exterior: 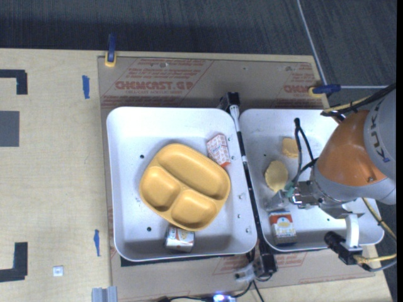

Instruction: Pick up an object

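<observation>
- Gripper sits low in the right bin, its wrist and the orange band above it covering the tips; whether the fingers are open or closed I cannot tell, and nothing is visibly held.
- Candidates nearest it: a pale yellow, rounded lump just beside it toward the bin's middle, a smaller yellow piece further up, and a small carton with a red-and-white label just below.
- Judgement: the lump looks soft and irregular, so a centred, straight-down close across its narrow width would suit; the carton offers flat, parallel sides and probably a surer grip.
- Left bin holds a glossy yellow tray with three shallow compartments, smooth and wide, likely too broad to span; a red-patterned packet touches its upper edge, and a small crumpled carton lies at its lower edge.
- Both bins are shallow, white, with rounded corners, resting on a cardboard sheet over the pale wooden worktop.
- Dark cables loop near the wrist; keep any lift clear of them.
</observation>
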`<act>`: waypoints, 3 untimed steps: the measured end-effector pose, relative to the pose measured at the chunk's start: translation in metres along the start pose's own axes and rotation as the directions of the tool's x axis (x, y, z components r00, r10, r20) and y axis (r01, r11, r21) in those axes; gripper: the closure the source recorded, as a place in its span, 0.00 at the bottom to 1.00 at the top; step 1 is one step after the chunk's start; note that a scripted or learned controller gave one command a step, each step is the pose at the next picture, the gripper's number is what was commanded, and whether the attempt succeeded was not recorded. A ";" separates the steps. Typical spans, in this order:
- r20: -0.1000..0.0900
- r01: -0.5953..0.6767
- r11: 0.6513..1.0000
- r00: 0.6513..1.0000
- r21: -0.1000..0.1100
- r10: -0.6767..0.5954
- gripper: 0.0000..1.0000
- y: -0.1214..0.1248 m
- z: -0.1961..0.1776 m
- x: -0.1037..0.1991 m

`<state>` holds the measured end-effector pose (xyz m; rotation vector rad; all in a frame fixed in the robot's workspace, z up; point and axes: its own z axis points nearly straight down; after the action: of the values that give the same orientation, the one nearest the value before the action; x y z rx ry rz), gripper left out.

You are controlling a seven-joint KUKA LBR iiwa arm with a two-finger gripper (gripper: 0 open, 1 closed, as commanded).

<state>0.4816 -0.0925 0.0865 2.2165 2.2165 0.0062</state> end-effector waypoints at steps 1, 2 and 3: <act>-0.002 0.001 1.000 1.000 0.000 -0.001 0.00 0.000 0.000 -0.001; -0.001 0.000 1.000 1.000 0.000 0.000 0.00 0.000 0.000 -0.001; -0.001 0.000 1.000 1.000 0.000 0.000 0.00 0.000 0.000 0.000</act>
<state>0.4815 -0.0928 0.0864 2.2169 2.2164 0.0070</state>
